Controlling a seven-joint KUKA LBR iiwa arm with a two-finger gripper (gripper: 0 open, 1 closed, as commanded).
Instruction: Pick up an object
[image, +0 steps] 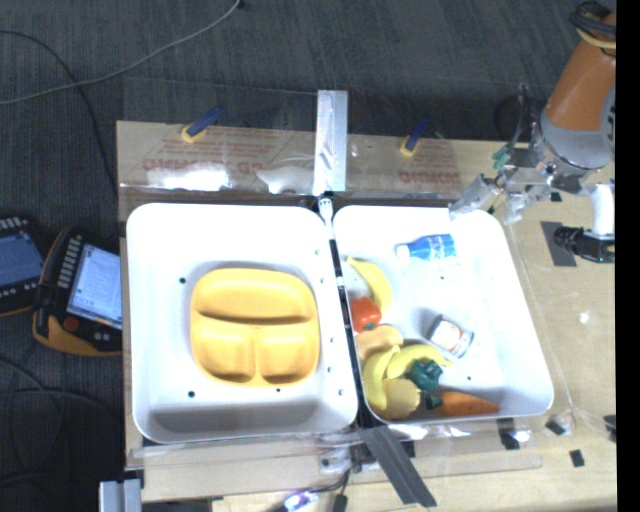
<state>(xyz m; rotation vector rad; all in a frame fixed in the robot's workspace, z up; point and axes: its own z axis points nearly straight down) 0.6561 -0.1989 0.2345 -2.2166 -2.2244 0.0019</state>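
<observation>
The bench (570, 330) is seen from above, bearing two shallow white bins side by side. The left bin (160, 330) is occupied by a yellow divided tray (256, 325) laid flat near its middle, with one long compartment at the far side and two smaller ones at the near side. The right bin (520, 330) is scattered with smaller things. The grey arm (585, 90), with its orange band, is seen at the upper right, outside the right bin, and its pincer (490, 190) is held above the bin's far right corner; whether it is open or closed cannot be told, and nothing is seen in its hold.

Along the right bin's left wall a banana (372, 282) is laid, with a red tomato-like piece (365, 315) just beside it. Nearer the camera a clump of yellow fruit (392, 380) is piled, touched by a dark green piece (425, 375). An orange carrot (465, 404) is laid along the near wall. A blue and white bottle (427, 247) is laid on its side at the far end, well apart from the clump, and a small white can (451, 337) is tilted near the middle
</observation>
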